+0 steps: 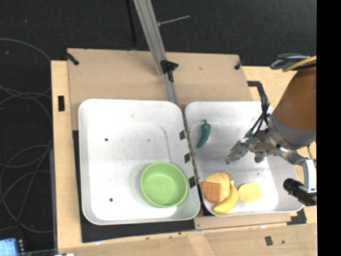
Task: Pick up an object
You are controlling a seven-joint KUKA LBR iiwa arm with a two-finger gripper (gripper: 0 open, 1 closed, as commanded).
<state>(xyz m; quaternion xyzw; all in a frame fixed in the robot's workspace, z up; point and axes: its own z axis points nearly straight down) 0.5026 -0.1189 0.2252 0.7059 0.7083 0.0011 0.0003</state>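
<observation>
From where I stand, the gripper [237, 154] hangs over the right bin [224, 113], its grey tip pointing toward the middle of the floor, and I honestly cannot tell how it is set; nothing is caught in it. The things it could take are mostly huddled in that bin's near corner: a banana [230, 200] curling along the front wall, a tan waffle [212, 191] lying against the banana's inner side, and a small yellow lemon [250, 192] just beside the banana's upper end. Apart from them, close to the divider, lies a green pepper [204, 133], slim and alone on bare white floor. In the left bin [101, 121] a green bowl [164, 184] sits near the front right corner. All of these look like toy food, so I would guess light, stiff plastic with a smooth, rather slippery skin, nothing that would break if dropped. The pepper seems the easiest prize: space all round it, and narrow enough to pinch across its body near the middle. The lemon is round and could squirt out of a poor pinch. The banana and waffle touch each other and crowd the wall, leaving little room to come down beside them. The bowl would need taking by its rim.
</observation>
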